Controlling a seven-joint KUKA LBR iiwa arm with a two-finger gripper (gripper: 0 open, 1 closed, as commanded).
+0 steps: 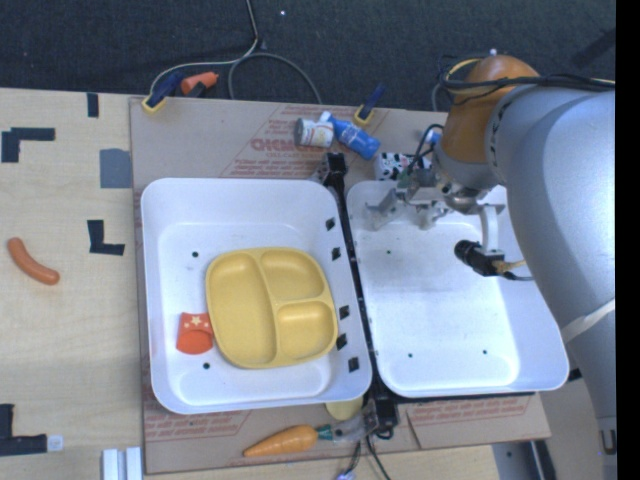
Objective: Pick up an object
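A yellow divided plate [270,305] lies in the left bin [165,208], and a small red-orange object [195,333] rests against the plate's left side. My gripper [400,206] hangs low over the far left corner of the right bin [450,368], close to the wall between the bins. The grey arm with its orange band [488,78] covers the far right of that bin. I see nothing held at the gripper.
An orange sausage [33,261] lies on the bench far to the left. A carrot [283,441] rests in front of the bins. A blue and white bottle [337,133] lies behind them. Clamps [180,86] hold the cardboard's back edge.
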